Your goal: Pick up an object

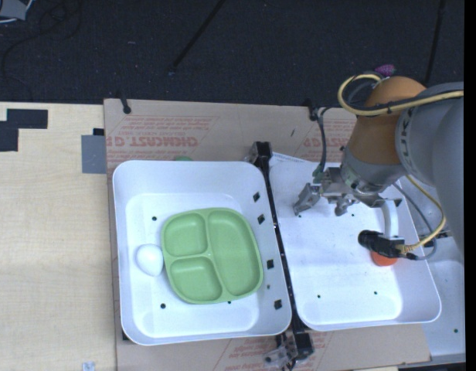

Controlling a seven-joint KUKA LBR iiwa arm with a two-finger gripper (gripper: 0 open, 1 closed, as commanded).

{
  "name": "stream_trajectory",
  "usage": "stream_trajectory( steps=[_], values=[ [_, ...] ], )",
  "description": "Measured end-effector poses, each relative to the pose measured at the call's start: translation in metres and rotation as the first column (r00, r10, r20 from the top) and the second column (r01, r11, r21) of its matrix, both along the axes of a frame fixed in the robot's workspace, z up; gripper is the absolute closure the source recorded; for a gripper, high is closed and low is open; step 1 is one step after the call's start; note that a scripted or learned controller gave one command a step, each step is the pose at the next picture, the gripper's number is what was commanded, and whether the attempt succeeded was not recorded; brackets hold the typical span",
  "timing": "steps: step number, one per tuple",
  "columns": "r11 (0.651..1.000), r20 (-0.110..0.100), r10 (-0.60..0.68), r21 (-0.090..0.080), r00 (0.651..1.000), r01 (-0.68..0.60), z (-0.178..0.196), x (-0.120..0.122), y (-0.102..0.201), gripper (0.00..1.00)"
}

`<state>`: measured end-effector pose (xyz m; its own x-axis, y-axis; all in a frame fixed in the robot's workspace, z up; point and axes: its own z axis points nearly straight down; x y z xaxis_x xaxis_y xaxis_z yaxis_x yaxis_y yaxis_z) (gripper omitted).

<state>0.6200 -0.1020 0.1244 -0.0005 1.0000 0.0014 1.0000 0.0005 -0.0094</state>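
- Over the far part of the right shallow white bin (354,308), the two-finger claw (324,199) hung with its fingers spread, grasping nothing.
- A small orange object (385,257) lay at that bin's right side.
- A green divided plastic plate (211,255) and a white egg-shaped ball (150,259) touching its left edge sat in the left white bin (137,184).

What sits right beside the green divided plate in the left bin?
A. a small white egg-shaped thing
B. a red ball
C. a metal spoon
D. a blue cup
A: a small white egg-shaped object rests against the left edge of the green divided plate in the left bin.
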Motion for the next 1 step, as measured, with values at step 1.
stream_trajectory(
  steps=[1],
  values=[
    [1.000, 0.002, -0.002, 0.000, 1.000, 0.002, -0.0395, -0.0010, 0.0018, 0.00]
  ],
)
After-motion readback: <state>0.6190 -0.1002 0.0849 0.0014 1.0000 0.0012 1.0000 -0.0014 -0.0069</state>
